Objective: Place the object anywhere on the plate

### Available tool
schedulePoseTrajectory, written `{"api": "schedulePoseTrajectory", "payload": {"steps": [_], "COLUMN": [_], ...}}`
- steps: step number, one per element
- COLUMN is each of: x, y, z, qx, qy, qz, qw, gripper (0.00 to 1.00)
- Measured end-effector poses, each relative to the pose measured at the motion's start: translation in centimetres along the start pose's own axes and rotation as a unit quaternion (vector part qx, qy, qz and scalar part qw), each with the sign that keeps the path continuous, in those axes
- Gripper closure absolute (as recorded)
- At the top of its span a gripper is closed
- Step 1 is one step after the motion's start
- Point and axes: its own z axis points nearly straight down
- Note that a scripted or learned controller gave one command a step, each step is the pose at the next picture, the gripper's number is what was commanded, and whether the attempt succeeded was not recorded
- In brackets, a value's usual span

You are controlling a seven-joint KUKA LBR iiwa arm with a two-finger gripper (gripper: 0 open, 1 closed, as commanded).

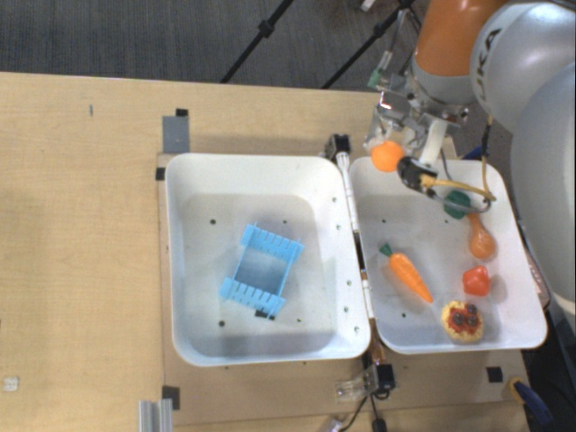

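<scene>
Nearest, the pizza slice [463, 320], tomato [476, 281] and carrot [409, 276] sit in the right bin [389, 329]. Farther back, the tool [396, 154] seems pinched on an orange ball [387, 157], up over that bin's back left corner. Round thing, could easily slip and roll away.

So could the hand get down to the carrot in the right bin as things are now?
Probably yes. The carrot lies by itself mid-bin with bare floor around it, and the hand hangs over the same bin's far edge. An orange ball sits right at the hand, though.
</scene>
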Motion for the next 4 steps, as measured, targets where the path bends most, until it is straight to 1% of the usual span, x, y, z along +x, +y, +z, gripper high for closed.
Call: {"api": "schedulePoseTrajectory", "payload": {"steps": [2,3,4], "x": [0.2,-0.4,-0.2], "y": [0.2,-0.2,-0.1], "z": [-2.2,2.9,1.6], "qx": [-0.004,0.005,0.002], "qy": [0.002,-0.003,-0.001], "qz": [-0.004,-0.007,-0.009], "qw": [1.0000,1.0000,1.0000], "gripper": [1.00,1.00,1.00]}}
